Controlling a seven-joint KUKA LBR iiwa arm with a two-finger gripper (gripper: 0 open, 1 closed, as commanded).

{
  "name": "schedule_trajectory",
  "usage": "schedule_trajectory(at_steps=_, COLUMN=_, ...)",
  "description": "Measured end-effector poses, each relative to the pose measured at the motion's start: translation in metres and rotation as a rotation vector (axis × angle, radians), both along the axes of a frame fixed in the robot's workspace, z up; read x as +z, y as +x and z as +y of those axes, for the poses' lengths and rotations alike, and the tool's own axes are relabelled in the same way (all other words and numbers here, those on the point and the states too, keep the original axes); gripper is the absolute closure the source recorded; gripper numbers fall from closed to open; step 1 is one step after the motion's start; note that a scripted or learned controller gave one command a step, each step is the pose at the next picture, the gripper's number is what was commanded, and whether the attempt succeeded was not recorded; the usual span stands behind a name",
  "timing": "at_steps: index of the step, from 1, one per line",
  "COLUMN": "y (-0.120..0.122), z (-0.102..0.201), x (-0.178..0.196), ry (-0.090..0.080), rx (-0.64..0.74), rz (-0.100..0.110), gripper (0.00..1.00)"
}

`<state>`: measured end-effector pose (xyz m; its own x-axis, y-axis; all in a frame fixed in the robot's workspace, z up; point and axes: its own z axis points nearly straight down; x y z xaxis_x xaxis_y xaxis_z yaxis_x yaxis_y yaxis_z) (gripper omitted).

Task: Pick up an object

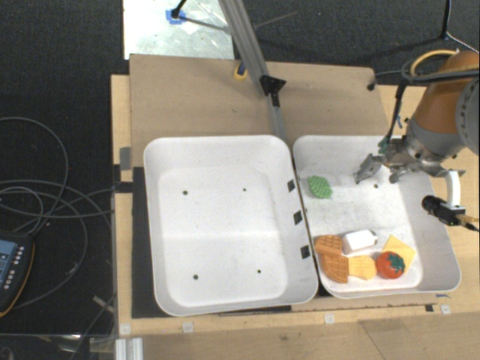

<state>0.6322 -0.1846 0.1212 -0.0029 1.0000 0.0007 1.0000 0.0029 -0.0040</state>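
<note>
My gripper [379, 172] hangs over the back of the right bin [431, 272], its two fingers spread apart with nothing between them. A green knobbly object [320, 187] lies to its left near the bin's left wall. At the bin's front sit a brown waffle-like piece [331, 256], a white block [359, 241], an orange-yellow piece [363, 268], a yellow wedge [400, 245] and a red tomato-like object [390, 265]. These lie well in front of the gripper.
The left bin [217, 223] stands beside the right one, joined by black clips [297, 217]. A grey pole [247, 36] slants across the back of the bench. Cables lie on the floor at left.
</note>
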Motion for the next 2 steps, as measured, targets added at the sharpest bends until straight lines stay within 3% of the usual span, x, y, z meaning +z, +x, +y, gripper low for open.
schedule_trajectory(at_steps=1, y=0.002, z=-0.001, x=0.015, ry=-0.001, rx=0.001, rz=-0.007, gripper=1.0)
schedule_trajectory(at_steps=2, y=-0.001, z=0.0, x=0.06, ry=-0.002, rx=0.0, rz=-0.01, gripper=1.0)
